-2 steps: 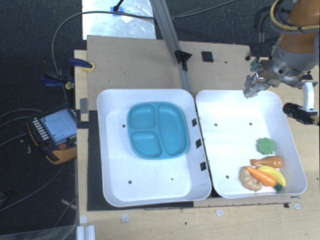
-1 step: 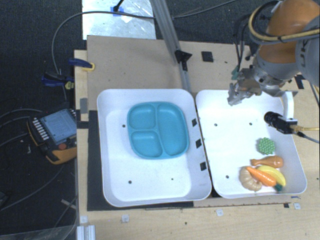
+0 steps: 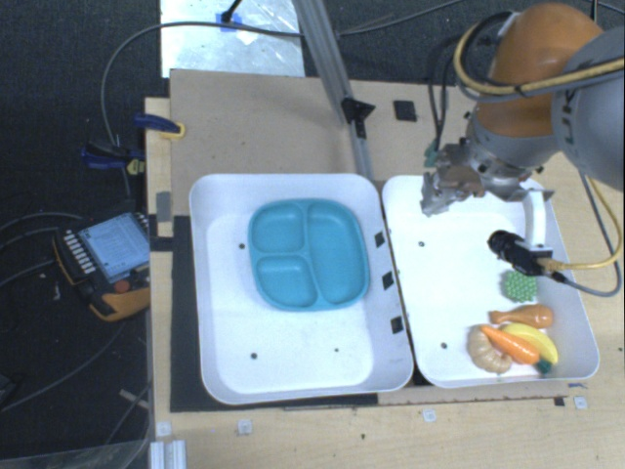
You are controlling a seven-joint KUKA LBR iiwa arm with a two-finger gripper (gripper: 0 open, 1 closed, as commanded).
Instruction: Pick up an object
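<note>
In the left bin: left bin (image 3: 225, 360) carries a blue divided plate (image 3: 309, 253).
Right bin: right bin (image 3: 439, 301) sits just beside the left bin on the bench (image 3: 254, 125).
Gripper: gripper (image 3: 439, 195) hangs over the right bin's far left corner; its opening cannot be made out, and nothing is seen in it.
Toys: green piece (image 3: 520, 285), chicken leg (image 3: 524, 316), carrot (image 3: 513, 344), banana (image 3: 532, 340) and tan piece (image 3: 485, 353) cluster in the right bin's near right corner.

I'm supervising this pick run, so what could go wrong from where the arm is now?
The toy foods are piled against the right bin's near corner, touching each other, so a grasp may catch two or slip off the wall. The gripper sits over the bin's far edge, well away from them, and could close on nothing.
</note>
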